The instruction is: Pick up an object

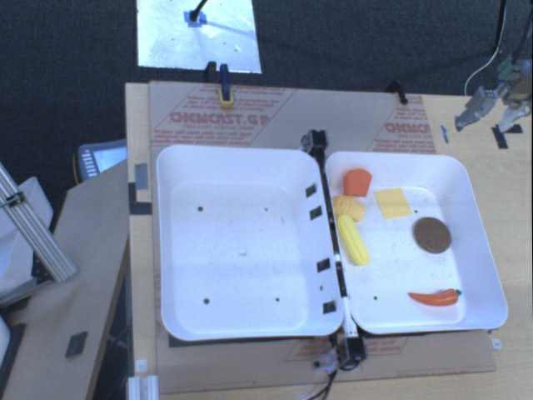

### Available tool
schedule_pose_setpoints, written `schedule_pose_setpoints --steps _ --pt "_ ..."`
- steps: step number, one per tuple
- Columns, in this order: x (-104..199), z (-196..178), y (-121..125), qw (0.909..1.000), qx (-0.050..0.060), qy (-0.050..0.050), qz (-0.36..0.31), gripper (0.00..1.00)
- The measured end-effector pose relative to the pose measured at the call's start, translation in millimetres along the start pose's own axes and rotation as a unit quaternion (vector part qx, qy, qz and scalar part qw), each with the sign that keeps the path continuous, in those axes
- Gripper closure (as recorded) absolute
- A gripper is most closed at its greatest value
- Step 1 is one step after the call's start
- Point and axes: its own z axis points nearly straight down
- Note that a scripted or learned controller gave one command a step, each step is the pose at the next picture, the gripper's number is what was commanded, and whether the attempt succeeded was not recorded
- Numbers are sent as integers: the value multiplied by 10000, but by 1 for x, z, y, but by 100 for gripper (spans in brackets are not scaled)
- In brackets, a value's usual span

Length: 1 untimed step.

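Note:
The right bin holds several toy foods. An orange-red block lies near its back left corner, with a yellow lumpy piece and a yellow corn cob in front of it along the left wall. A flat yellow square and a brown round disc lie toward the middle. A red chili pepper rests near the front. My gripper hangs beyond the bin's back right corner, over the bench. It is open, has nothing between its fingers and is well apart from all the objects.
The left bin adjoins the right one along a clipped centre seam. A yellow clamp stands at the bench's back edge. A shiny metal plate lies behind it, and an aluminium bar crosses the far left.

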Motion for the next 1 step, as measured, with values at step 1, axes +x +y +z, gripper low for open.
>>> schedule_pose_setpoints --steps 1 --pt "0 -87 17 10000 -15 -6 -3 0"
